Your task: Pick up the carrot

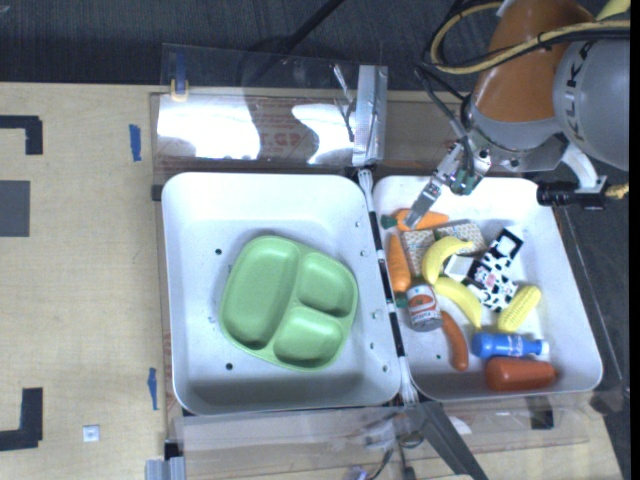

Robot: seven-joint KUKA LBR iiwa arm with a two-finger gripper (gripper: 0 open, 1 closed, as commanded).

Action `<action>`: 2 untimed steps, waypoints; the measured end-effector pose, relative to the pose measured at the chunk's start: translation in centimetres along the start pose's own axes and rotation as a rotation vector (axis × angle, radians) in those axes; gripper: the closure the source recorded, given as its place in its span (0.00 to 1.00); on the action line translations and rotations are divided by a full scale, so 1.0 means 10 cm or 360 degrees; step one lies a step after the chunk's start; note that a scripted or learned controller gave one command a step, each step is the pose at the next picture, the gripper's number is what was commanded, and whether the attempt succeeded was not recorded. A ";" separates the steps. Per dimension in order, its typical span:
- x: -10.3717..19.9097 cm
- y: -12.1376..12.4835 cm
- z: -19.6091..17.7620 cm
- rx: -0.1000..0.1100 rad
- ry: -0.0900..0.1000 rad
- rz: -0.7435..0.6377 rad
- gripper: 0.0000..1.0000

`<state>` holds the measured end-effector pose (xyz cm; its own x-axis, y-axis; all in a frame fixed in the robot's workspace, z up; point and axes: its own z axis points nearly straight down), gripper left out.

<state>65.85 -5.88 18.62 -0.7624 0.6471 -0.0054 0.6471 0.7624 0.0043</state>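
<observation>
- I see the gripper (417, 217) low over the far left corner of the right bin (578, 268), reaching in at a slant from the arm (560, 78) at the upper right
- Its fingers (428, 202) read to me as one narrow blade, drawn together, with nothing between them
- The carrot (398, 262) lies lengthwise along the right bin's left wall, just beside the divider between the bins
- The fingertips sit just beyond the carrot's far end and a little to its right, near it; I cannot tell whether they touch it
- Right under the tips I make out a small orange piece (432, 218) next to a tan slab (456, 233)
- Just right of the carrot are two bananas (447, 273), and a small can (423, 308) sits at its near end
- A cow-patterned toy (497, 273), a corn cob (521, 306), a blue bottle (508, 346) and a sausage (456, 340) fill the rest of that bin
- The left bin (190, 268) holds a green divided plate (288, 300), well apart from the gripper
</observation>
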 end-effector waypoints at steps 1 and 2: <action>0.41 0.00 -0.11 0.0004 0.0007 -0.0135 0.00; -0.15 -0.24 0.00 0.0000 -0.0002 -0.0174 0.00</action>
<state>65.46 -8.66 18.61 -0.8284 0.5602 -0.0068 0.5602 0.8284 0.0034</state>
